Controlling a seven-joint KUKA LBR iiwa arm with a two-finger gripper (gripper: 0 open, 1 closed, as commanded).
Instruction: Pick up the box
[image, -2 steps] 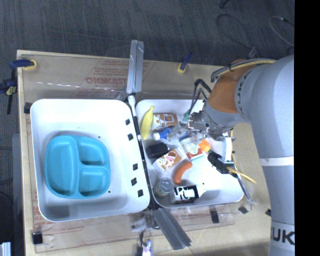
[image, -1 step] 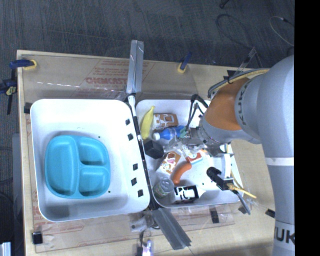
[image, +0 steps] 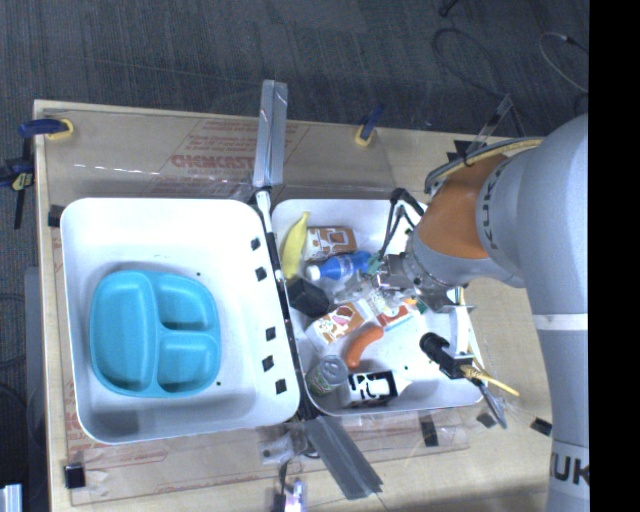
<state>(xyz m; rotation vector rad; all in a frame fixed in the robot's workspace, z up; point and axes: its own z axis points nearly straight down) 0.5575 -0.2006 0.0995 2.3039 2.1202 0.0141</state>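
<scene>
Reaching from right, arm (image: 520, 215) bent over right bin (image: 455, 385) | wrist above box (image: 335, 322) | jaws: cannot tell

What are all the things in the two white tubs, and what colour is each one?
left bin: 1, white, left half of the bench
right bin: 1, white, right of the left bin, touching it
divided plate: 1, light blue, lying flat in the left bin
banana: 1, yellow, top left of the right bin
box: 1, brown and white, right bin, beside the banana
bottle: 1, blue, right bin, below the box
sausage-shaped toy: 1, orange, middle of the right bin
can: 1, silver, near the front left of the right bin
arm: 1, grey with an orange band, reaching in from the right
claw: 1, dark, low over the clutter in the right bin
</scene>
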